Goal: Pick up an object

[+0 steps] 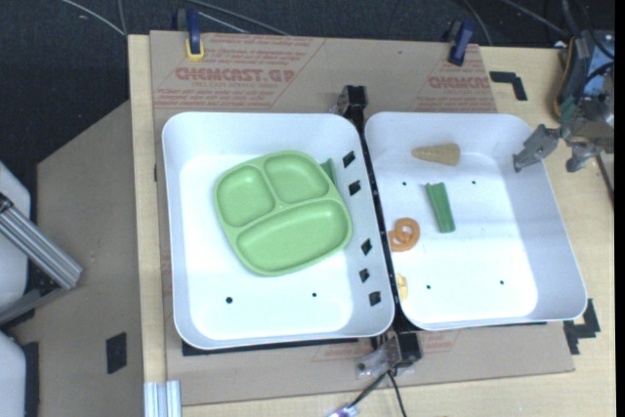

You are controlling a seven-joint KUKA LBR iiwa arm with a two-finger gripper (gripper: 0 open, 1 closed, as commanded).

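Observation:
The right bin point(547, 239) holds a tan cone-shaped piece point(437, 153) near its back, a green stick point(439, 207) in the middle, and an orange ring point(404, 233) by its left wall. A small yellow bit point(401, 285) lies at the left wall, lower down. My gripper point(555, 156) hangs at the right bin's far right rim, well to the right of the cone. It is open, with nothing between the fingers.
The left bin point(195, 308) holds a green divided plate point(283, 212). A black divider with clips point(359, 210) runs between the bins. Clamps point(194, 31) sit at the board's back edge. Cables trail over the dark floor behind.

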